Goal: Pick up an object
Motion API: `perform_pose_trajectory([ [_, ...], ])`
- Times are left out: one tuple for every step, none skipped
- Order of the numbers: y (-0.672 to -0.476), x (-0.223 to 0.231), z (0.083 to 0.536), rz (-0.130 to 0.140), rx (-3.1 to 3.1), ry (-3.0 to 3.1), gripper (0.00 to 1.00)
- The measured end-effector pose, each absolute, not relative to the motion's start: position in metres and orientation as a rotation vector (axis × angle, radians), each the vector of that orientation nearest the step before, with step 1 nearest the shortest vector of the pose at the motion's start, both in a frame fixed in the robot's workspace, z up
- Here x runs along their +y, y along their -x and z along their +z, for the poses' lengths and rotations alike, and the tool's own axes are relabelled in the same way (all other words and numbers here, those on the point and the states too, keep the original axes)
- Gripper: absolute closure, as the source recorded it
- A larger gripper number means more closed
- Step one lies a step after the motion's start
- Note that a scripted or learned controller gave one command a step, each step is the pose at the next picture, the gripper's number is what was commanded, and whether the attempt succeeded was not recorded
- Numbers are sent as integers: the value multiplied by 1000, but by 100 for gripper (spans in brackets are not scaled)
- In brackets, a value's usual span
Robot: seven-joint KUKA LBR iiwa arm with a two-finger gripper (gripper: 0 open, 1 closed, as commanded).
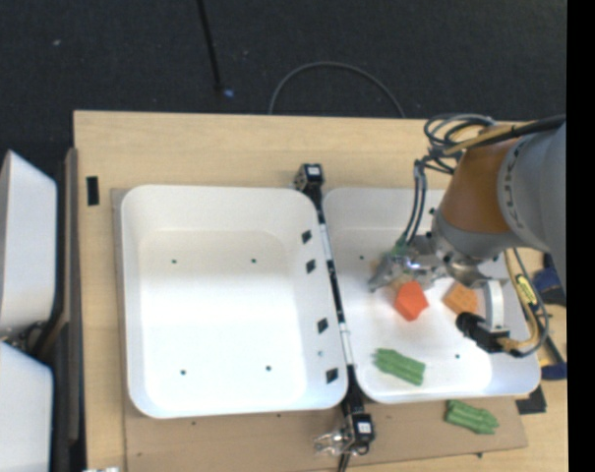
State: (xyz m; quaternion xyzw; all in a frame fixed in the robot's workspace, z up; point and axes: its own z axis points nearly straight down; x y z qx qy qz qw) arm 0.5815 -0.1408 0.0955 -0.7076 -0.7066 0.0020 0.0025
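The gripper (pixel 403 268) is seen low in the right bin (pixel 376 226), just above an orange block (pixel 411 302); its grip cannot be told. A green piece (pixel 399 366) lies nearby, another (pixel 471 418) on the table (pixel 228 146).

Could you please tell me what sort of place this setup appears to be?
Probably a robotics lab grasping bench: a grey arm reaches over two white bins on a wooden bench, with an orange block inside one.

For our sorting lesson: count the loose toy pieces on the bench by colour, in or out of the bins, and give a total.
Green pieces: 2
Orange pieces: 2
Total: 4
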Motion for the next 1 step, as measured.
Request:
perform_pose_trajectory([
  [-529,-95,101,2,-2219,2219,0],
])
